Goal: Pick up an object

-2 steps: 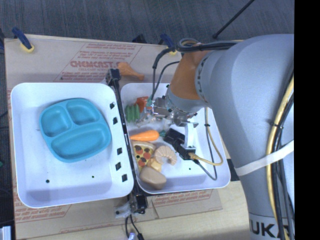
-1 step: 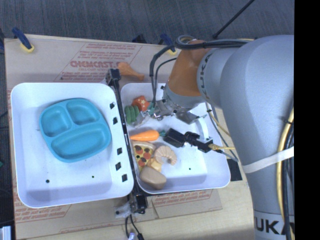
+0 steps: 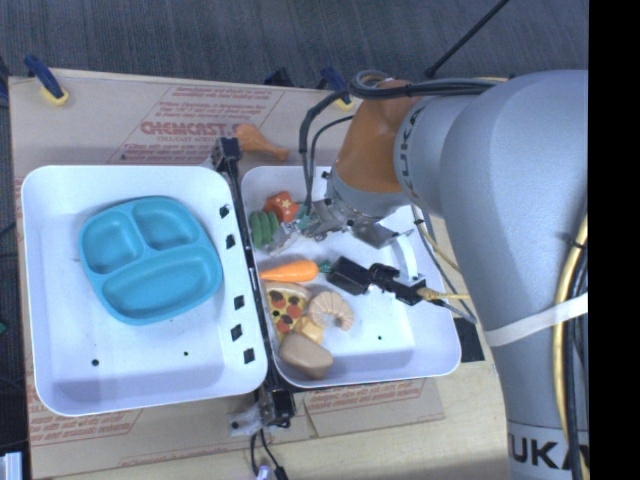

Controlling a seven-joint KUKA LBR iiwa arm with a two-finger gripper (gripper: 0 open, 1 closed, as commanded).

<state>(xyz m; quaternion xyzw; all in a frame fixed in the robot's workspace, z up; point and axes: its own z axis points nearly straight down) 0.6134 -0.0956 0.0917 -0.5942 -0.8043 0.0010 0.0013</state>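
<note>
- Grey metal two-finger gripper [image 3: 312, 220] hangs low in the right white plastic bin [image 3: 435, 353], by the green toy vegetable [image 3: 264, 229] and red toy strawberry [image 3: 282, 206]; likely it aims at one of these.
- Whether its jaws are parted or closed cannot be told, since the wrist hides them.
- Orange toy carrot [image 3: 290, 270], pizza slice [image 3: 285, 305], shrimp [image 3: 332, 310] and tan bread piece [image 3: 305, 355] crowd the left wall.
- Blue divided plastic plate [image 3: 150, 258] lies alone in the left bin [image 3: 50, 368].

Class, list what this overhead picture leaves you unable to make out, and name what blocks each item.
1. The hand: its fingers are too small and cluttered to judge, in the camera view.
2. Back right corner of the right white bin: covered by the grey arm.
3. Dark green toy vegetable: too small to identify.
4. Printed cardboard sheet: lettering too blurred to read fully.
</note>
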